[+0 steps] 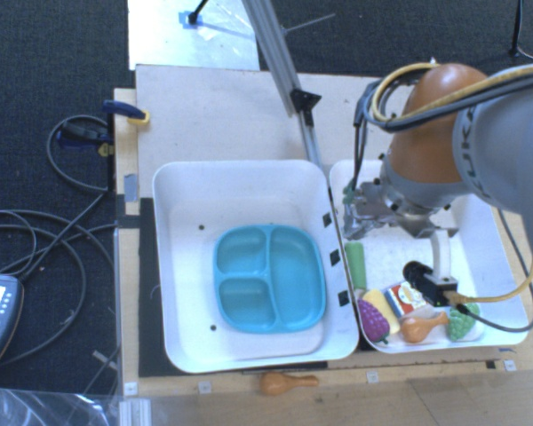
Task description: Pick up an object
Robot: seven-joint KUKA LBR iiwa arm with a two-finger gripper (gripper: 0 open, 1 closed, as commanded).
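Fingers [354,222]: spread cannot be told; nothing seen held. Approach judged in hand; descent onto green cylinder [356,264] at right bin [490,248] left wall needed.

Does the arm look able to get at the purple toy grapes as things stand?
Probably yes: the grapes lie uncovered in the right bin, near the claw, though the bin's wall beside them is close.

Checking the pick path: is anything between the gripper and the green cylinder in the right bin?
Nothing visible does. The gripper is just above the green cylinder in the view, near the left wall of the right bin, with only bare floor between them. The purple grapes lie past the cylinder's other end.
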